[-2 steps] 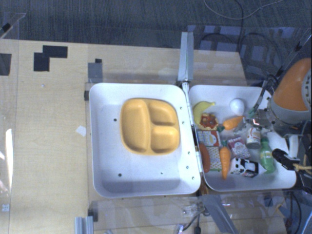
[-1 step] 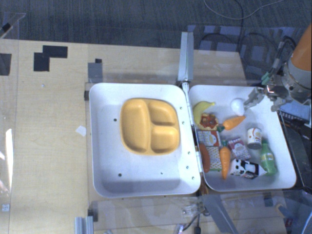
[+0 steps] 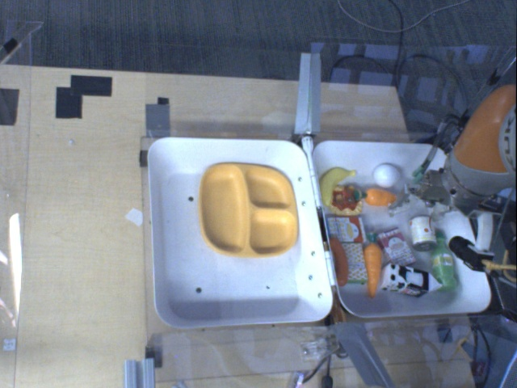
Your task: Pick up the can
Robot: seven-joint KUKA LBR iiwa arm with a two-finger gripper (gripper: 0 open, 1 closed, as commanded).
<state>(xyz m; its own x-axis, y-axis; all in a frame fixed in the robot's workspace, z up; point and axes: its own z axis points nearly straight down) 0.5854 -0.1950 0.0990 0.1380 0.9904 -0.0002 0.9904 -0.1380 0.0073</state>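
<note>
White and cylindrical, the small metal-looking can point(image 3: 421, 232) stands on end in the right-hand shallow white bin point(image 3: 468, 301), toward that bin's right side, with the green plastic bottle point(image 3: 443, 267) just beside it on the near side and a small red-and-white packet point(image 3: 397, 245) close to its left. It rests on the bin floor and nothing lifts it, so the pick seems not yet made; reaching, closing and raising all appear to remain. The grey arm's gripper point(image 3: 432, 189) hovers near the can, a little beyond it toward the bin's far right corner, and whether it is open or closed cannot be told from this angle. Around the can lies a clutter of smooth toy food: two orange carrots point(image 3: 372, 268), a yellow banana point(image 3: 333, 182), a white ball point(image 3: 387, 173), a reddish sausage point(image 3: 338, 263) and a black-and-white cow-patterned carton point(image 3: 405, 280), mostly glossy plastic with rounded shapes. Further out, the left-hand white bin point(image 3: 174, 241) holds a matte yellow divided tray point(image 3: 246, 208) with three rounded compartments.
</note>
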